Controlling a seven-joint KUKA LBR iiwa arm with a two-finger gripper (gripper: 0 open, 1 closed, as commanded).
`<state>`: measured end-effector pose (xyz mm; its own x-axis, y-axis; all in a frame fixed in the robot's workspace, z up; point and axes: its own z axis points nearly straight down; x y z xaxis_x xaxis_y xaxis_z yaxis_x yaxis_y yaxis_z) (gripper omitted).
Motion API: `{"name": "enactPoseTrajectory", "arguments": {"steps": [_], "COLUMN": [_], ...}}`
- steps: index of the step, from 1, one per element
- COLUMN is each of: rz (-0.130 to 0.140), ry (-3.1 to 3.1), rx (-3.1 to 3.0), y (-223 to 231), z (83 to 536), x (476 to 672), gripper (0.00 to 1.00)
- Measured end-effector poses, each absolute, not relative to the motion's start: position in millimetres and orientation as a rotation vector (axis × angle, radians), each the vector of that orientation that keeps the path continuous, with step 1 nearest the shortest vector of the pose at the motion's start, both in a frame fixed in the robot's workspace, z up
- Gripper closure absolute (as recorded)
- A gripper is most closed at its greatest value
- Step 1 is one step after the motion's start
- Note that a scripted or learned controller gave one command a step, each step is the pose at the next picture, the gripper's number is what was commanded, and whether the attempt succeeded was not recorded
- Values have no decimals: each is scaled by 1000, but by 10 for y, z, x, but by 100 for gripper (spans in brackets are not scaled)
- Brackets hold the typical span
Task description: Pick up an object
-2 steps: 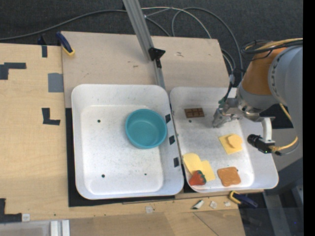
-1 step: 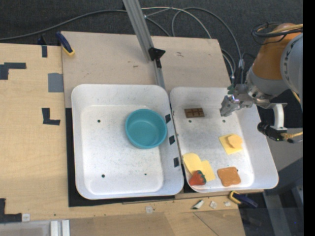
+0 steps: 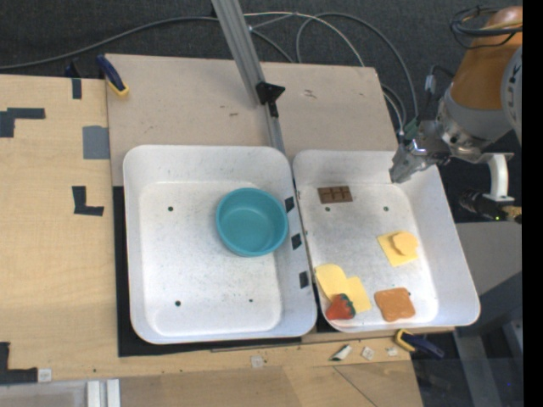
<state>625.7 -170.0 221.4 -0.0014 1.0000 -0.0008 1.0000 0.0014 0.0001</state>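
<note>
I've got the gripper [image 3: 405,170] sitting over the top right corner of the right bin [image 3: 441,202], right at the rim. Nothing between its fingers that I can see; whether they're apart or closed I cannot tell from this angle, it's just a dark grey wedge.

Right bin contents, candidates for the pick:
- chocolate bar piece [image 3: 334,195], small, brown, flat, segmented, near the top left of the bin, well apart from the gripper.
- yellow cheese-like wedge [image 3: 399,247], pale yellow, blocky, mid right, lying alone.
- yellow flat pieces [image 3: 338,281] at the lower left, overlapping each other, with a strawberry [image 3: 340,307], red with a bit of green, lying on their lower edge and touching them.
- orange-brown toast-like slab [image 3: 394,303], rounded square, near the bottom edge, just beside the strawberry pile but apart from it.

Left bin [image 3: 153,227] holds one teal bowl [image 3: 251,220], upright, round, right of centre.

A grey metal pole [image 3: 246,49] crosses the bench [image 3: 51,159] above the bins.
</note>
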Motion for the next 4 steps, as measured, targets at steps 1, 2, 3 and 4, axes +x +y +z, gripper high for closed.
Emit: {"name": "enactPoseTrajectory", "arguments": {"steps": [1, 2, 3, 4], "rz": [4, 1, 0, -3], "ry": [2220, 2229, 2230, 2230], "rx": [2217, 2216, 2215, 2218], "y": [-1698, -1170, -653, -190], "z": [2747, 2775, 2778, 2564], "x": [6267, 6198, 6133, 6071], "gripper": [100, 100, 100, 100]}}
